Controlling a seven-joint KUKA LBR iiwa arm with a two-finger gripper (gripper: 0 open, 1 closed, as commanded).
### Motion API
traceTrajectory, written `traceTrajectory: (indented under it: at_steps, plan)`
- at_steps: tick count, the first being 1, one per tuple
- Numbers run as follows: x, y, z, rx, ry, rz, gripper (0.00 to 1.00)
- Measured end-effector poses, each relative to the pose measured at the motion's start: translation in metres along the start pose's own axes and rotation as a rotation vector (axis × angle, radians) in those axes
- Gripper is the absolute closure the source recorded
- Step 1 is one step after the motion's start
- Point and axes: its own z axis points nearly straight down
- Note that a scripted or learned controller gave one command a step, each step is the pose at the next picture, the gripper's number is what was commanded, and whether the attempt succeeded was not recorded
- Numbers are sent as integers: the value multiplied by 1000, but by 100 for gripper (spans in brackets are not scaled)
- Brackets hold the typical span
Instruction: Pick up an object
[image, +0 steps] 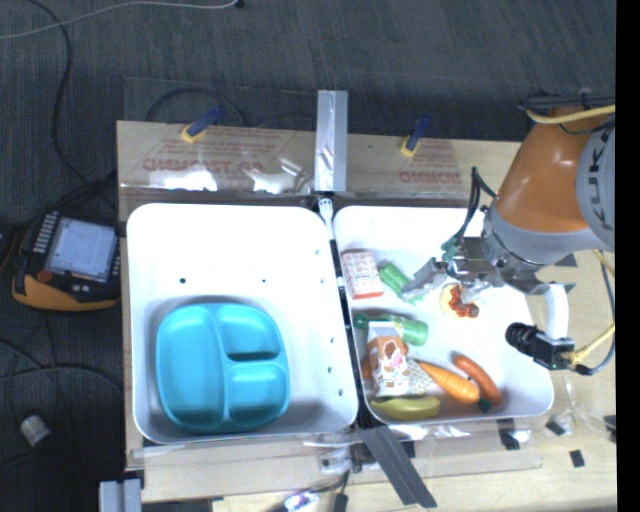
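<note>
Several objects crowd the right bin (530, 395) under me, my end effector (452, 285) hangs low over a small red-and-orange item (461, 301), grip unreadable from here, so I want a straight, centred descent clear of the green piece (393, 274).

My bench, seen from above

My wooden bench (160, 135) carries two shallow white plastic bins side by side: the left bin (225, 235) and the right bin (420, 222), their inner rims touching.
</note>
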Motion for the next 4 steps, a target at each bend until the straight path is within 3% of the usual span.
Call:
traceTrajectory:
  at_steps: [1,2,3,4]
  plan:
    - [-8,38,125,-3,-2,111,0]
    - [-6,46,128,-15,1,630,0]
    - [-6,46,118,-13,0,629,100]
    - [-82,3,20,-1,-4,538,100]
